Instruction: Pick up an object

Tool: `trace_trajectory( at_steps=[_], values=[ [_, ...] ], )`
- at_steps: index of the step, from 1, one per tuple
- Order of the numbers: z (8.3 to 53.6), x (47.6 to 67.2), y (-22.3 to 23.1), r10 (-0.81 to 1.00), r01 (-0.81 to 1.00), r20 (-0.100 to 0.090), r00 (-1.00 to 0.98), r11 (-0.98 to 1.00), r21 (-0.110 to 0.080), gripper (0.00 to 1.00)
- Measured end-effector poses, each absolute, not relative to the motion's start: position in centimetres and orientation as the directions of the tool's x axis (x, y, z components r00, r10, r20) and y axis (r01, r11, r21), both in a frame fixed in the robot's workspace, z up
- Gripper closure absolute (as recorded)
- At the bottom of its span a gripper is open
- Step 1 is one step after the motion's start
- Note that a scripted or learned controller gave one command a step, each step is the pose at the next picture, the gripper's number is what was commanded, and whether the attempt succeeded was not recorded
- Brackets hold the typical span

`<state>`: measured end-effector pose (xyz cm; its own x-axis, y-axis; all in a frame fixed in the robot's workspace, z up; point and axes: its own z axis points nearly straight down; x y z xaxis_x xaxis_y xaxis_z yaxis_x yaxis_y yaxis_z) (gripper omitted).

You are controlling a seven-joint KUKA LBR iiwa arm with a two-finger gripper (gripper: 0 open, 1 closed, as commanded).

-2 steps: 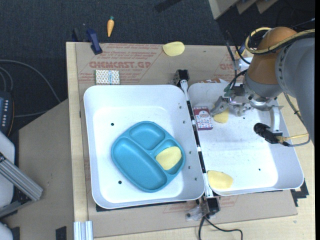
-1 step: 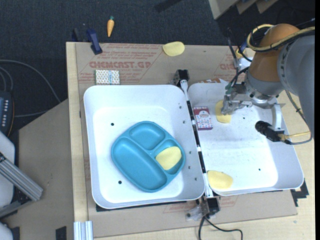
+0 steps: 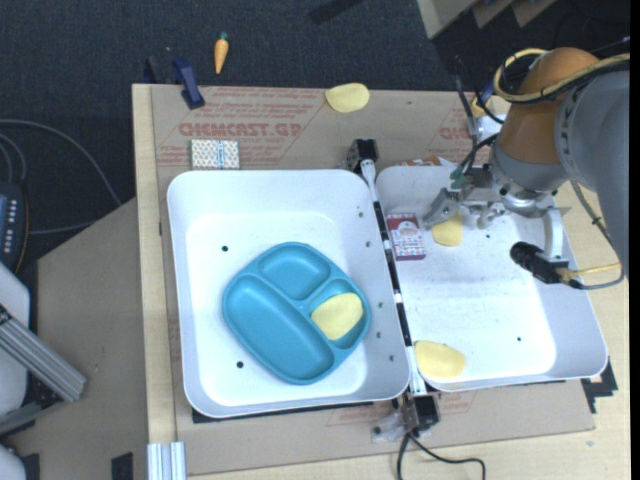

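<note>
My gripper [image 3: 462,218] hangs low over the far left part of the right bin [image 3: 560,358], its fingers spread open with nothing between them. A small yellow lump [image 3: 449,234] lies on the bin floor just at the nearer side of the left finger, touching or almost touching it. A red and white little box [image 3: 404,236] rests against the bin's left wall. Another yellow piece [image 3: 440,359] sits in the near left corner. In the left bin [image 3: 200,228] lies a blue divided plate [image 3: 270,313] with a yellow item [image 3: 338,315] in one compartment.
The arm's orange band [image 3: 540,93] and grey links cover the right bin's far right corner, and a black cable piece [image 3: 538,262] hangs over its floor. On the bench behind the bins lie a yellow object [image 3: 347,97], a small patterned packet [image 3: 215,153], a blue clip [image 3: 187,83] and a toy carrot [image 3: 221,53].
</note>
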<state>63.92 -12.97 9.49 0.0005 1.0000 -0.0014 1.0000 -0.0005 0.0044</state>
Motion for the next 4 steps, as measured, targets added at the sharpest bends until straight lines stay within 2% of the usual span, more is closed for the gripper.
trace_trajectory(
  at_steps=[1,2,3,4],
  values=[
    [8.5,62.8,-16.0,1.000,1.000,-0.001,0.001,-0.001,-0.001,0.00],
    [8.5,66.7,-12.9,1.000,1.000,0.000,-0.001,0.001,0.003,0.00],
    [9.6,66.8,-12.9,1.000,1.000,-0.002,-0.002,0.002,0.006,1.00],
    [9.5,66.8,-12.9,1.000,1.000,-0.003,-0.002,0.002,0.005,0.00]
  ],
)
